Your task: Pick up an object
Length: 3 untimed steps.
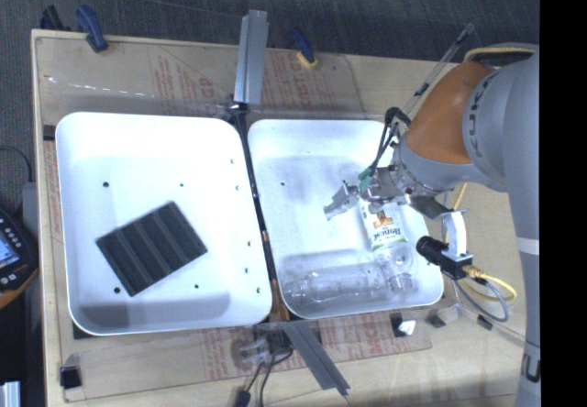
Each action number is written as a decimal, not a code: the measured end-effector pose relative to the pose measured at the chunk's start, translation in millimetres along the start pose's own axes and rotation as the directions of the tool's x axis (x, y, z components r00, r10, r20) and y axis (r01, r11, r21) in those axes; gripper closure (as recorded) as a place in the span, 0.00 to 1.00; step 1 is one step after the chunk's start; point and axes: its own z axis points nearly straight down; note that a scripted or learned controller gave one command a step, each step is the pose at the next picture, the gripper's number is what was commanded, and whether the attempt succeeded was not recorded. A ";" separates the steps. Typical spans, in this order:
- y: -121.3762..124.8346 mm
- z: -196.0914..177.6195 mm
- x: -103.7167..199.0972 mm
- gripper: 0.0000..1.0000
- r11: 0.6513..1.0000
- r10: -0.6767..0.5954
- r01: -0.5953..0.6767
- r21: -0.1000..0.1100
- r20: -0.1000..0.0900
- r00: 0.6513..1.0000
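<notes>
1. A wooden tabletop (138, 75) carries two shallow white bins side by side, seen from above at a slant.
2. The left bin (83, 144) holds a flat black ribbed panel (151, 247), lying at an angle near the bin's middle.
3. The right bin (303, 144) holds a clear plastic bottle (344, 284) lying on its side along the near wall.
4. A second bottle (387, 233), small with a white label, lies just above the clear one's right end.
5. The grey arm (495, 130) with its orange band reaches in from the right, over the right bin.
6. The end effector (344, 201) sits low in the right bin, just left of the labelled bottle; whether it is spread or pressed together cannot be told.
</notes>
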 end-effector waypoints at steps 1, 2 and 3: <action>0.0 0.0 0.0 0.00 1.000 0.000 0.000 0.000 0.000 1.000; 0.0 0.0 0.0 0.00 1.000 0.000 0.000 0.000 0.000 1.000; 0.0 0.0 0.0 0.00 1.000 0.000 0.000 0.000 0.000 1.000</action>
